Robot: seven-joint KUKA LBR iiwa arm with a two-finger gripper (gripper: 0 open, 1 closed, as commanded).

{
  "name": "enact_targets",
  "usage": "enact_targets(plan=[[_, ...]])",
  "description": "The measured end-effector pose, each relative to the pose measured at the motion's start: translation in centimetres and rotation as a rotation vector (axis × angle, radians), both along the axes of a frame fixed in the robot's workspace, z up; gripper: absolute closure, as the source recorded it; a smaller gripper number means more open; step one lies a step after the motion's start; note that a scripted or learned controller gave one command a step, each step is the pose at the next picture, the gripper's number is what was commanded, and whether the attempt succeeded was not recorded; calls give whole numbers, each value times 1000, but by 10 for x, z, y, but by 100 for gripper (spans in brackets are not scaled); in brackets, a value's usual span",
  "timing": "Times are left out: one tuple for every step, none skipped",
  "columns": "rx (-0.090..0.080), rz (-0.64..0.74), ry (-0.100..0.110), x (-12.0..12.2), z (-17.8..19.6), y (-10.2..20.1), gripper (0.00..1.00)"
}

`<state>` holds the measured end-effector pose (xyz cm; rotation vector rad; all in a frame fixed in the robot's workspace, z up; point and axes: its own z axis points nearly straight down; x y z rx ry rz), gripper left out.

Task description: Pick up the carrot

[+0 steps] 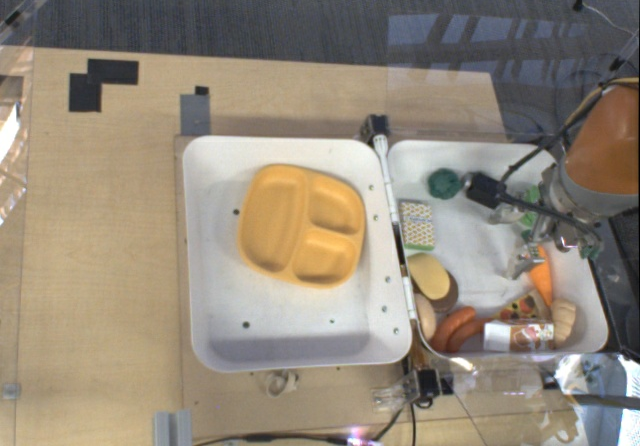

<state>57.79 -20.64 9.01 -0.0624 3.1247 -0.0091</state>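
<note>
Wood-coloured counter (100,264) carries two shallow white bins side by side, and the left bin (215,334) serves as the landmark for everything else. Inside that left bin, toward its far half, lies a yellow plate (300,224) with three compartments, flat on the bin floor and apart from the walls. Beyond the left bin's far left corner, black patches (100,82) mark the counter. Just past the left bin's right wall begins the right bin (470,234). Closest to that shared wall sits a small patterned packet (417,225), and nearer the camera than it a pale round bun-like piece (431,277). Farther from the left bin, along the right bin's near edge, a red sausage-like piece (455,326) lies touching a small bottle (518,336) on its side. Toward the right bin's far side, a dark green lump (445,183) rests near a black cable part of the arm. Farthest from the left bin, near the right bin's right wall, the orange carrot (542,280) lies tilted on the bin floor, just above the bottle. The hand (527,256) hangs right over the carrot's upper end; it looks to be touching it, but whether it is spread apart, together or clamped on the carrot cannot be told from this angle. Above it rises the grey arm (610,149) with its orange band.
</note>
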Motion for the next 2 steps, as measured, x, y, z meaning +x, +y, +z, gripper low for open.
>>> enact_targets(plan=[[-5, 6, -11, 4, 15, 0, 100], [-4, 6, -10, 4, 14, 0, 0]])
